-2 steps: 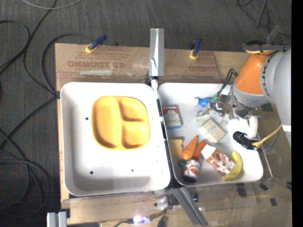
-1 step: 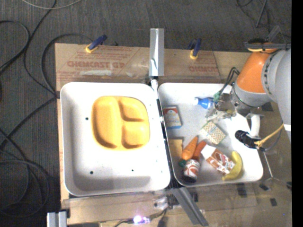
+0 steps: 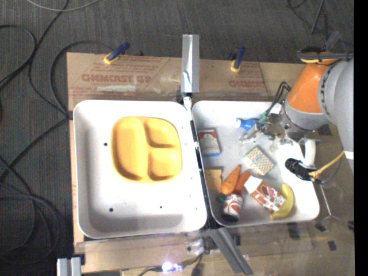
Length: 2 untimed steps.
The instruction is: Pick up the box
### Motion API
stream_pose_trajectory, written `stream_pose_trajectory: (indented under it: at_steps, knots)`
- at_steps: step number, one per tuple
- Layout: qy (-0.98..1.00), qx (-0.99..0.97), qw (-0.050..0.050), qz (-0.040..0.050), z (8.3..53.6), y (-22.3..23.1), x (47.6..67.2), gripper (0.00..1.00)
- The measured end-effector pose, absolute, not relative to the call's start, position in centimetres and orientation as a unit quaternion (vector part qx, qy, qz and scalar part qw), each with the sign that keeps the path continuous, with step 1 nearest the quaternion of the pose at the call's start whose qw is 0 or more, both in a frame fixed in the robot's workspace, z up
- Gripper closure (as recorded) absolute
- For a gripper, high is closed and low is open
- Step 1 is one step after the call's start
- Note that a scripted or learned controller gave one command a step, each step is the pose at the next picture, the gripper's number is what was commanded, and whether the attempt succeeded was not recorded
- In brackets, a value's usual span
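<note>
Box (image 3: pixel 209 142) in right bin (image 3: pixel 313 210), one carrot (image 3: pixel 232 180), one banana (image 3: pixel 284 202) — one yellow tray (image 3: pixel 147 149)

Arm (image 3: pixel 330 94) is getting cut off at right edge. Gripper (image 3: pixel 265 126) is blurring into clutter, fingers unreadable. Can (image 3: pixel 232 206) label is too small to read.

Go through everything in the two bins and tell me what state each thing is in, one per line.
Yellow plastic divided tray: flat in the left white bin, compartments up.
Small red and white box: lying flat by the right white bin's left wall.
Checkered packet: flat, tilted.
Orange carrot: lying down.
Red can: on its side.
Yellow banana: lying near the bottom right corner.
Gripper: over the right bin.
</note>
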<state>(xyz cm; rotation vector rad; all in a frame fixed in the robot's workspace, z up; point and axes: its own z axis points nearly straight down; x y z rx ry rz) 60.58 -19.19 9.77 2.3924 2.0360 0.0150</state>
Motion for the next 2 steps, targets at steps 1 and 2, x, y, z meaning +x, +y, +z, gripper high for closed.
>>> stream_pose_trajectory:
  at_steps: [1,2]
  knots:
    - [0.664,0.748,-0.002,0.0101,9.09,-19.62,59.86,0.0]
    - [0.709,0.705,0.005,0.003,8.92,-19.26,59.08,0.0]
